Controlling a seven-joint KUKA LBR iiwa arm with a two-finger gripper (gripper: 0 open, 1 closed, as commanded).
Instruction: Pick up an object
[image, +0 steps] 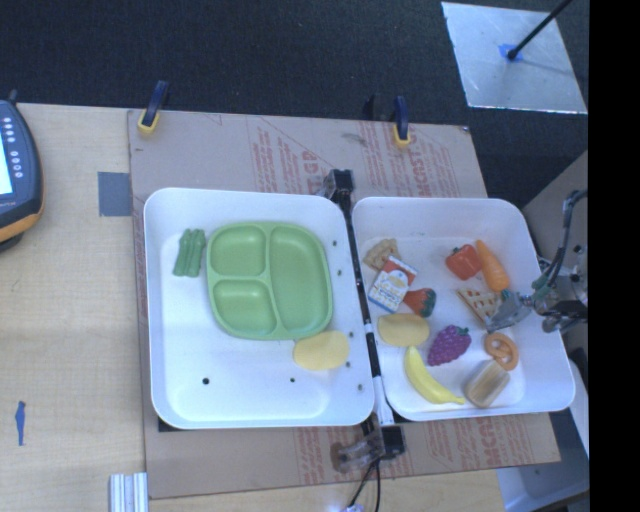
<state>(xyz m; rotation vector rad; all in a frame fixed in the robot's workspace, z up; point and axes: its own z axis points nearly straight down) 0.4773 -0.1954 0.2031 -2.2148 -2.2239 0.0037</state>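
The hand (512, 308) sits low in the right bin (530, 380), its tip at the waffle piece (478, 300) beside the carrot (491, 264); whether it is apart or together, I cannot tell. Banana (430, 380), grapes (449, 344) and pretzel (500, 349) lie nearby

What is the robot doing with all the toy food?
The gripper reaches in from the right, low over the right bin, beside a waffle piece and a pretzel. Nothing shows between its fingers, so nothing looks picked up yet. The banana, grapes and carrot lie nearby. The left bin has a green divided plate, green beans and a yellow piece.
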